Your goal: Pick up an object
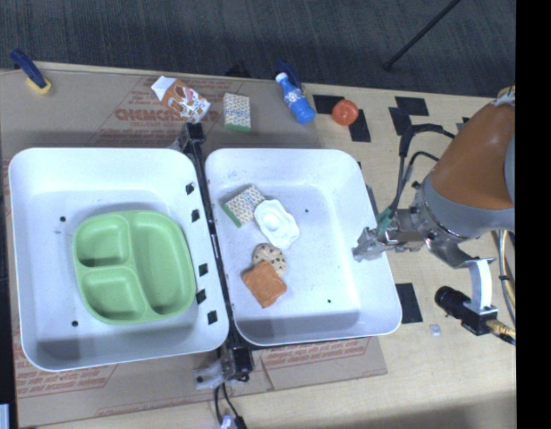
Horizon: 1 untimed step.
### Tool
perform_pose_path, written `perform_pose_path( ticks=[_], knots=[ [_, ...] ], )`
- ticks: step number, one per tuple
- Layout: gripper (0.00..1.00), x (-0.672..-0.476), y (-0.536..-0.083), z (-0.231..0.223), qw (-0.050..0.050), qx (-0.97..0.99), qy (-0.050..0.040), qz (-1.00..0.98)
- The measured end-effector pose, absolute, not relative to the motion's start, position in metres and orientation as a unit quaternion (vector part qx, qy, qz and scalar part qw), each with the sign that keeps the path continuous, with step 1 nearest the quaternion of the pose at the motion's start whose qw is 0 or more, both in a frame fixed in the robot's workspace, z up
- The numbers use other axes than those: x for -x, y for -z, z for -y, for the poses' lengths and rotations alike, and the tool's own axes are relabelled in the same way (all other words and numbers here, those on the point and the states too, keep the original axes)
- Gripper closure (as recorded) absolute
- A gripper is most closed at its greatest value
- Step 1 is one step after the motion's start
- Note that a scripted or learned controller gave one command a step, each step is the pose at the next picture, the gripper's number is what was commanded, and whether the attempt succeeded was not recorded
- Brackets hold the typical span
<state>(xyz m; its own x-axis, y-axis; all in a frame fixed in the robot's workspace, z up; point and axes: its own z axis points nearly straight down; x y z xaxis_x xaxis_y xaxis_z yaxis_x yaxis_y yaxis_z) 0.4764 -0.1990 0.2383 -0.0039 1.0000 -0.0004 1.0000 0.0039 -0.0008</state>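
White plastic of the right bin (343,172) lies just under the gripper (368,243), which hovers at that bin's right rim, and I cannot tell its state from the camera view. The likely targets lie well to its left in a tight cluster: an orange block (264,284) touching a speckled cookie (270,256), a white piece (276,222) and a patterned packet (244,204). Descending here, it could strike the rim, or nudge a neighbour while closing on one piece.
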Motion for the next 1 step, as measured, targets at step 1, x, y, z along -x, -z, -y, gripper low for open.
perform_pose_path(
  ticks=[1],
  knots=[
    [1.0, -0.4766, -0.2411, 0.2107, 0.0, 0.705, -0.0003, 0.709]
  ],
)
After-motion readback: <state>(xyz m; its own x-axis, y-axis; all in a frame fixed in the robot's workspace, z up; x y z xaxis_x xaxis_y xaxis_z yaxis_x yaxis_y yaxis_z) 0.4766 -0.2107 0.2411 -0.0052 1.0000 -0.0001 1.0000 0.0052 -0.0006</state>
